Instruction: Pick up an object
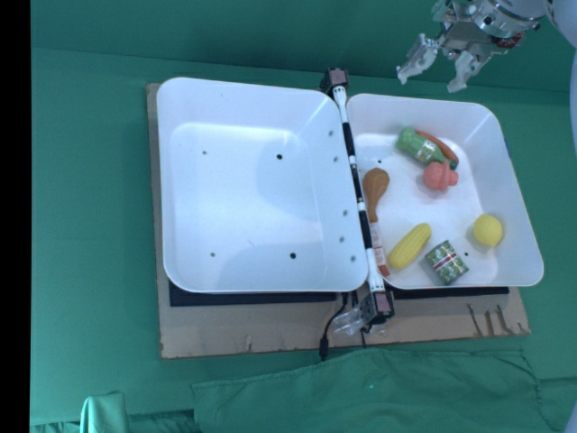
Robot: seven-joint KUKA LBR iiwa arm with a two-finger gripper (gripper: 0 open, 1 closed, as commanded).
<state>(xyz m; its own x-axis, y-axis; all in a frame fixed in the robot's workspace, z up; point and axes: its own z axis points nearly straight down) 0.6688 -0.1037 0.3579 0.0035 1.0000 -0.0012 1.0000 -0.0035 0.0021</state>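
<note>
Nearest me a green cloth (361, 391) lies rumpled at the bench edge, and just beyond it the cardboard sheet (270, 332) that carries both bins. I read the cardboard as a base keeping the two bins square to each other, with a black-and-white bar (356, 183) running down the seam between them. The left bin (180, 115) has nothing for me to pick; all the candidates sit in the right bin (514, 197): a can (445, 262) and corn (409, 246) near the front wall, a lemon (488, 230) towards the right wall, a drumstick (373, 190) by the seam, and a green bottle (420, 147), carrot (439, 146) and a small red piece (440, 177) crowded together at the back. My gripper (438, 64) hangs above the far rim of that bin with its fingers spread wide and nothing between them, which I judge a ready pose before descent. The loose lemon looks the easier target. Everything around is plain green, bench and backdrop alike.
</note>
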